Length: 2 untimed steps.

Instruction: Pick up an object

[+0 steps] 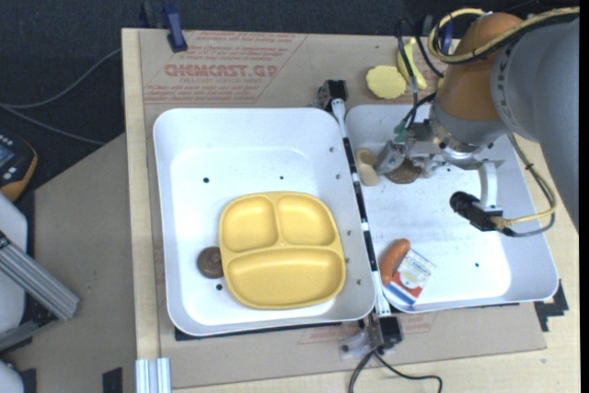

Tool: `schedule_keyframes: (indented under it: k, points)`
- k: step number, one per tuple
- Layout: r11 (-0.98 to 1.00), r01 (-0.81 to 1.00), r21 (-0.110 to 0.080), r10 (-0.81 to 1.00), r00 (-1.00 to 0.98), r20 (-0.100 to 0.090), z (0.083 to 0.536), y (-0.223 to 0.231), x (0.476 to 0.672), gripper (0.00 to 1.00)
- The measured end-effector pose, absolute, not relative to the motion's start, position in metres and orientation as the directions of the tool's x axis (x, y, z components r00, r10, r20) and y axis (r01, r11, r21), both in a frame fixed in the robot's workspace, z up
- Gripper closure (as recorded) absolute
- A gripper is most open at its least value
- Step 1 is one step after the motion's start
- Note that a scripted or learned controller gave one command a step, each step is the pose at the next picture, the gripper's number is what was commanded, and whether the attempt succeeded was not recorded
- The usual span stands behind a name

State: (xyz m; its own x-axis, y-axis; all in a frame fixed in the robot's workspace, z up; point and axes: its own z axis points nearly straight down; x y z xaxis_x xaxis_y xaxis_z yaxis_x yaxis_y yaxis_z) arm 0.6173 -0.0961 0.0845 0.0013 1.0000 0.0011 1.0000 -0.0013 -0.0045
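Observation:
My gripper [399, 157] is low over the far-left corner of the right bin [515, 276], reaching in from the right. Directly beneath it lies a round brown object [405, 172], partly covered by the gripper. A small beige piece [368, 168] rests just left of it against the bin's wall. Near the front-left of the same bin are an orange sausage-shaped item [394, 257] and a red, white and blue packet [410, 278], touching each other.
The left bin [184, 152] holds a yellow divided plate [281, 248] with a small brown disc [210, 262] at its left edge. A yellow lump [386, 82] sits on the bench behind the right bin. A black cable fitting [474, 209] hangs over the right bin's middle.

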Motion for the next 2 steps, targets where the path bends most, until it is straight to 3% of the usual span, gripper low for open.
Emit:
schedule_keyframes:
  k: [1,2]
  points:
    - [0.001,1.0,0.005,1.0,-0.001,-0.002,0.085,-0.113,0.659,0.0]
    - [-0.001,1.0,-0.003,1.0,0.001,0.001,0.085,-0.1,0.628,0.0]
